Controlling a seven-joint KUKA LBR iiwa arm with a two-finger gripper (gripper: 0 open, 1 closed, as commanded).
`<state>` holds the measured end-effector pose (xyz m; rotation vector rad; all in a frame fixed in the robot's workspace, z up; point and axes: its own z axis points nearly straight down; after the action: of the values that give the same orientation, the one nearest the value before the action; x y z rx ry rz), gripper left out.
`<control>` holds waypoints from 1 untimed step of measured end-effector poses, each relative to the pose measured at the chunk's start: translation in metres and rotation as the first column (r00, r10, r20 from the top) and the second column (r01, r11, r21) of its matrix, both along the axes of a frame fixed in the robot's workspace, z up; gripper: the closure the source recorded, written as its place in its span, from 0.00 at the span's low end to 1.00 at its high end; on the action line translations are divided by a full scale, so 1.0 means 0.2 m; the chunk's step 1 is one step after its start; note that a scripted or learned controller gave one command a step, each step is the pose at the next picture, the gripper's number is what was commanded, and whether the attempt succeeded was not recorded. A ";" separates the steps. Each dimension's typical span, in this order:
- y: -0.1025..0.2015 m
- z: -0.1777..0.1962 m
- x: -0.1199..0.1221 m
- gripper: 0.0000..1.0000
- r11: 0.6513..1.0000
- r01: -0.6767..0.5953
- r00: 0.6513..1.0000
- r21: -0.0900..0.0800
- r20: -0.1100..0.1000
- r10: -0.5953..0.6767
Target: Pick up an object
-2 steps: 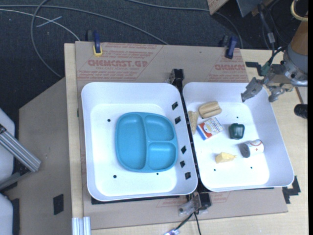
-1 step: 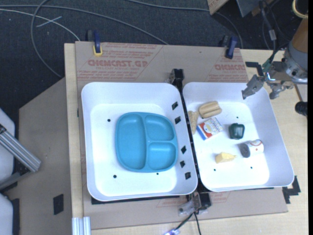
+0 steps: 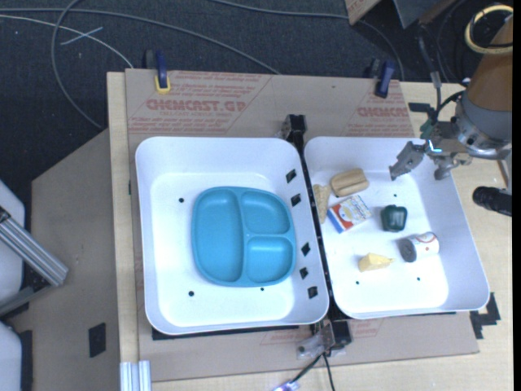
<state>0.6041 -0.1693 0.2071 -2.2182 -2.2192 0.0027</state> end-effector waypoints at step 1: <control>0.01 -0.23 0.04 0.00 1.000 -0.001 1.000 0.000 0.000 0.001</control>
<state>0.6123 -0.1673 0.1609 -2.2166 -2.2203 0.0029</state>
